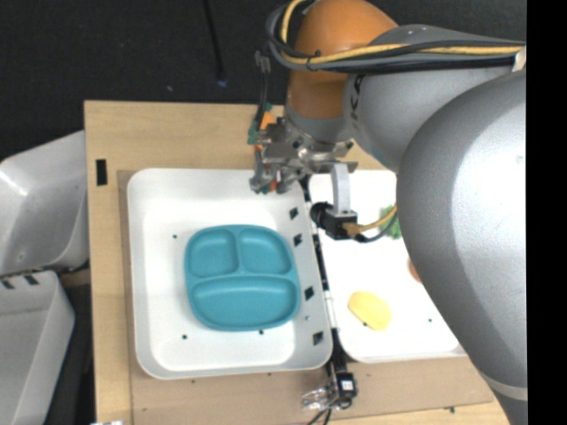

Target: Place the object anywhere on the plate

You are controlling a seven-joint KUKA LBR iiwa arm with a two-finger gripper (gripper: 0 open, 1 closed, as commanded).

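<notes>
Yellow object [368, 310] lies in the right bin [390, 348], toward its near left corner, flat on the white floor and well apart from the gripper. It is a small, pale yellow, rounded lump, slightly longer than wide, matte, with no marking that can be made out. Plate [241, 276], teal with three compartments, one wide one at the near side and two smaller ones at the far side, sits about the middle of the left bin [151, 237]; nothing rests on it. The arm [443, 104] comes in from the right, its big grey link covering much of the right bin, the orange band [332, 25] high at top centre with yellow and black cables looped over it. Below the band the wrist points downward, and the gripper [282, 177] hangs over the far edge of the bins, close to the divide between them, nearer the left bin's far right corner. Its metal parts are crowded and small at this slant; whether the gripper is spread or closed cannot be told, and nothing can be seen in it. A black fitting [332, 220] with a green and yellow lead sits just below the gripper, over the right bin's far left part. Bench [111, 326] is pale wood.
</notes>
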